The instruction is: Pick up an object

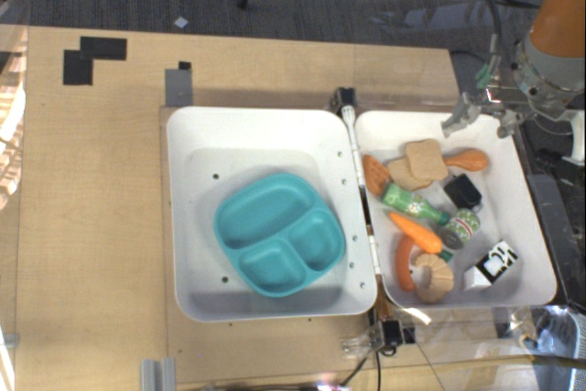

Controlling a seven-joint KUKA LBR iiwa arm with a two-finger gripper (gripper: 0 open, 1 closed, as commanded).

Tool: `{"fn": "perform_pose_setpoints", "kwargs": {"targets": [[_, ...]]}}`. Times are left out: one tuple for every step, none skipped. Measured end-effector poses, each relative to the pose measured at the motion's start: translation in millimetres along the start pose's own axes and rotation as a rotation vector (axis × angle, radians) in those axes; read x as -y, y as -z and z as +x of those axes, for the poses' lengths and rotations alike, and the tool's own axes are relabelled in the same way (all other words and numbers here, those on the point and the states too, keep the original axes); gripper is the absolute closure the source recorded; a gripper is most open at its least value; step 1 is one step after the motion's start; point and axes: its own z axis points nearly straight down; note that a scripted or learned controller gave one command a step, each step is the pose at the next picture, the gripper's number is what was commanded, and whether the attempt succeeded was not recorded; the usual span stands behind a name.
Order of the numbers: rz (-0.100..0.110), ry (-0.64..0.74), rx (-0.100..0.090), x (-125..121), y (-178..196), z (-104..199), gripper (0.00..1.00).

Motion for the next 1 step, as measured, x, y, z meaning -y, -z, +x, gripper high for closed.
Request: {"fn": "perform_pose_setpoints", "kwargs": {"targets": [[0.015,-0.105,-0.003,73.6,-131.1,-8.6,0.0]]}}
